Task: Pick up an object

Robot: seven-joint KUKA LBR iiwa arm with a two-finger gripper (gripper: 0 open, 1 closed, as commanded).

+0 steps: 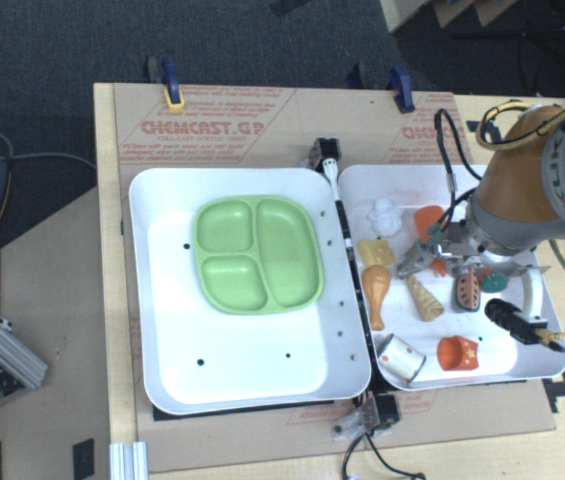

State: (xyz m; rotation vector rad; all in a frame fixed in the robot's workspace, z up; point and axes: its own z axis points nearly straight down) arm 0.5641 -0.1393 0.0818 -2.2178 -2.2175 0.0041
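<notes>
Cardboard-topped bench, two white bins. Green divided plastic plate [259, 253] in left bin [162, 368]. Gripper [424, 258] low among right-bin clutter beside tan cone-shaped piece [424, 297]; grip state indiscernible. Nothing lifted yet.

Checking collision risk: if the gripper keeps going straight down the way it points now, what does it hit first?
Probably the right bin's floor: the gripper points down between the orange toy and the tan cone. Depth is unclear; it may clip either one.
</notes>
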